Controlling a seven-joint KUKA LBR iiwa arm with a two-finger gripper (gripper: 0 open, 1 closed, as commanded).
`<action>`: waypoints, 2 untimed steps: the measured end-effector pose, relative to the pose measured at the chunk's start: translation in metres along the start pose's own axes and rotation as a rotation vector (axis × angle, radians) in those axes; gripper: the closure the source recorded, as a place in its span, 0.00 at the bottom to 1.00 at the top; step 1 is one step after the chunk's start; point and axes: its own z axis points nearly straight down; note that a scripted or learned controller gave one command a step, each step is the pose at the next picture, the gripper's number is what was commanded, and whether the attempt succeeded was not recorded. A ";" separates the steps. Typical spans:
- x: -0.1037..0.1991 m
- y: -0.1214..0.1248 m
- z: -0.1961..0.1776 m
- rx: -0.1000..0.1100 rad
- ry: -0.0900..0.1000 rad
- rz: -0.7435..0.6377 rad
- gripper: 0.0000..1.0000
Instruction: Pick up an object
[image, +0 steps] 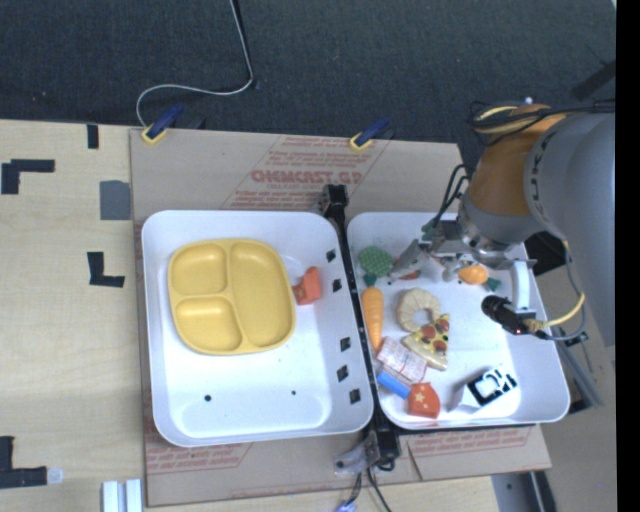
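Note:
My gripper hangs over the back part of the right bin, pointing left. Just to its left lies a green broccoli-like piece. A small orange ball lies close under the wrist. In front of the gripper are a pale croissant, an orange carrot and a pizza slice. Nothing can be seen held in the gripper.
Near the right bin's front lie a printed card, a blue piece, a red piece and a black-and-white block. The left bin holds a yellow divided plate and a red-orange piece.

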 end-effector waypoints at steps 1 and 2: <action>0.016 -0.014 0.029 0.004 -0.005 0.004 0.00; 0.016 -0.013 0.019 0.004 -0.004 0.003 1.00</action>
